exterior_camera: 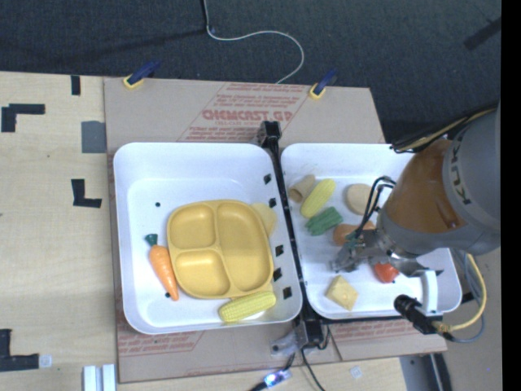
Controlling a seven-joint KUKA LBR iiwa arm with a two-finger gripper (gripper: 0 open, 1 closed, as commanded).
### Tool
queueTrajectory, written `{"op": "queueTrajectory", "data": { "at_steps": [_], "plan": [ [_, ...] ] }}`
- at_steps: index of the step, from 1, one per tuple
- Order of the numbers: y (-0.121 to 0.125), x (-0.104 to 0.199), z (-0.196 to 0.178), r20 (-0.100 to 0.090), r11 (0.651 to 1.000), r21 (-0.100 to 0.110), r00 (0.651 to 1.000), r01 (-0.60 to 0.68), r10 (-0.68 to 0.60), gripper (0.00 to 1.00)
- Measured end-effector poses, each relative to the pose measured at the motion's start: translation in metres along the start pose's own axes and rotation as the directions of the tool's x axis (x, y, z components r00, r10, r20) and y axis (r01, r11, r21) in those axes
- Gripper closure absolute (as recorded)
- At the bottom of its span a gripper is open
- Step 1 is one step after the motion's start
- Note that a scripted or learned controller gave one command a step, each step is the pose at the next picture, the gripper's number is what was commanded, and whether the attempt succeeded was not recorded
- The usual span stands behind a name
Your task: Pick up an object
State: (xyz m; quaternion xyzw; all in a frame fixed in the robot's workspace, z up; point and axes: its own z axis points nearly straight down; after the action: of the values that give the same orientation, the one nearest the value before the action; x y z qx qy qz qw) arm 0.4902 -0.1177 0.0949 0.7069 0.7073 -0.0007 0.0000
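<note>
gripper (352,255) low in right bin (423,157), finger spread cannot be told | cheese wedge (343,292) just below it | green vegetable (324,220) just up-left | corn cob (317,197) beyond | yellow tray (220,247) far left, left bin (134,218)

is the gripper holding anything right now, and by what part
Cannot be told: the gripper sits low in the right bin between toy foods, but nothing shows between its fingers.

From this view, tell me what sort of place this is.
Probably a robot-grasping test bench: two white bins holding toy food such as a carrot, the arm over the right one, a cardboard base.
</note>
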Motion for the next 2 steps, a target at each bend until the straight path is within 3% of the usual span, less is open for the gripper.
{"op": "queueTrajectory", "data": {
  "at_steps": [2],
  "plan": [
    [0.012, -0.015, -0.111, 0.000, 1.000, -0.005, 1.000, 0.001, -0.001, 1.00]
  ]
}}
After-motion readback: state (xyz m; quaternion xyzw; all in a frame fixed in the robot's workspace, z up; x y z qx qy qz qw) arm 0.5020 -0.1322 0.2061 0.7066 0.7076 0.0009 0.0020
